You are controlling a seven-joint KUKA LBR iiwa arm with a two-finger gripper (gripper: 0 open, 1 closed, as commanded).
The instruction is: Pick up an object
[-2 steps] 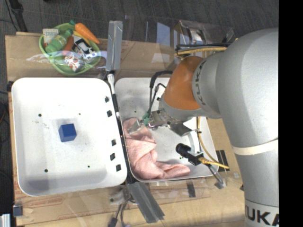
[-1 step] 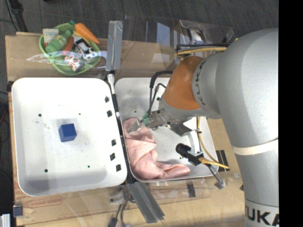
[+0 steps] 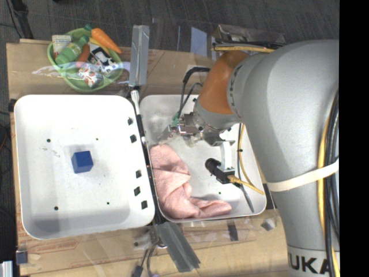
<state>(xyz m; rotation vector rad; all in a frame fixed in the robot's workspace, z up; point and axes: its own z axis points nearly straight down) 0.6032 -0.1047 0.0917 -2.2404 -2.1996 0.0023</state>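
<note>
Reaching into the right bin, gripper (open or closed, cannot tell) above pink cloth, blue cube in left bin

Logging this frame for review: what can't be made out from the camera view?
- Gripper: small and dark under the wrist, so whether it holds anything cannot be told.
- Right bin: its right side is covered by the grey arm.
- Pink cloth: crumpled, so anything beneath its folds is hidden.
- Green bowl: its contents overlap and are too small to name, apart from a carrot.
- Blue cube: clear.
</note>
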